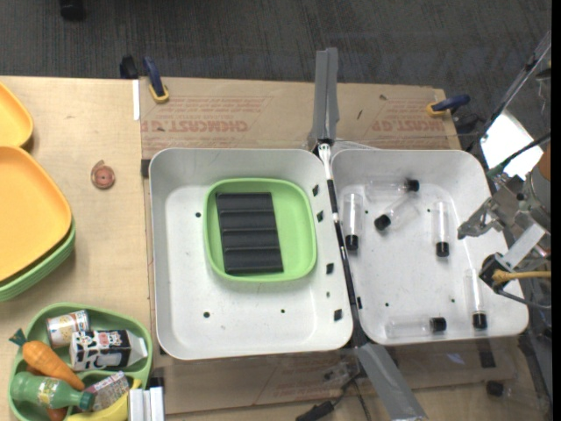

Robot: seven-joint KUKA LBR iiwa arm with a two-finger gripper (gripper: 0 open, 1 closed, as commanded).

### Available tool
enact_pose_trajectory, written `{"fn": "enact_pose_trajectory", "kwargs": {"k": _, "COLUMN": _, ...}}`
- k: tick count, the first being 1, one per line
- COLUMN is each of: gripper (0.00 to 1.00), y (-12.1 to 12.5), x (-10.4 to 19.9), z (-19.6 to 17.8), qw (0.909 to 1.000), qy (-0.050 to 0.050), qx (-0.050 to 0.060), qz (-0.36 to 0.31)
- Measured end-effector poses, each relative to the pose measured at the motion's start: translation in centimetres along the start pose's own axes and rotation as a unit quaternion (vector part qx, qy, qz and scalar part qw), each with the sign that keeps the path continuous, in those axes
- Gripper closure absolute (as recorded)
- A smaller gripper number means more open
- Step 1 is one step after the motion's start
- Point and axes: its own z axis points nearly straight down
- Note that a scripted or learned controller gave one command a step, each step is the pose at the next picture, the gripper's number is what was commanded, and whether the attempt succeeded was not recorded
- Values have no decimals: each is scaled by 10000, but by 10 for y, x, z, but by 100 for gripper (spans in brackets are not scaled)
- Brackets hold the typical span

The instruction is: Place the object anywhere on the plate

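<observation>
Starting furthest from the gripper, out on the bare bench: stacked yellow dishes (pixel 26 209) and a green bowl (pixel 140 345) of toy food, both well away from the action. Coming closer, the left bin (pixel 175 305) holds the green plate (pixel 302 235), the target, a full bin's width away from the gripper. There's a black ribbed block (pixel 250 232) lying flat across the plate's middle, so only the rim and edges are bare. Now the right bin (pixel 394 296), and here are the candidates: clear tubes with black caps scattered across the floor. The nearest tube (pixel 441 231) lies just beside the gripper on its plate side, and another tube (pixel 474 296) sits near it, toward the bin's front wall. The gripper (pixel 482 224) itself hangs over the right bin's outer edge, and I can't tell if it's open or closed; nothing is visibly held. My read: the pick hasn't happened yet, so we're early. The next move calls for dropping squarely onto one tube, closing across its narrow body, lifting clear of the divider, then carrying it across to the plate.
</observation>
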Motion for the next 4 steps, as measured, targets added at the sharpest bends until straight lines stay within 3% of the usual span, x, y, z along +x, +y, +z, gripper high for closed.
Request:
{"fn": "enact_pose_trajectory", "kwargs": {"k": 1, "gripper": 0, "y": -21, "x": 16, "z": 14, "qw": 10000, "qy": 2, "qx": 7, "qz": 33}}
{"fn": "enact_pose_trajectory", "kwargs": {"k": 2, "gripper": 0, "y": 60, "x": -33, "z": -76, "qw": 10000, "qy": -2, "qx": 2, "qz": 100}}
{"fn": "enact_pose_trajectory", "kwargs": {"k": 3, "gripper": 0, "y": 30, "x": -22, "z": -29, "qw": 9721, "qy": -6, "qx": 11, "qz": 2348}}
{"fn": "enact_pose_trajectory", "kwargs": {"k": 4, "gripper": 0, "y": -9, "x": 7, "z": 5, "qw": 9773, "qy": -8, "qx": 13, "qz": 2121}}
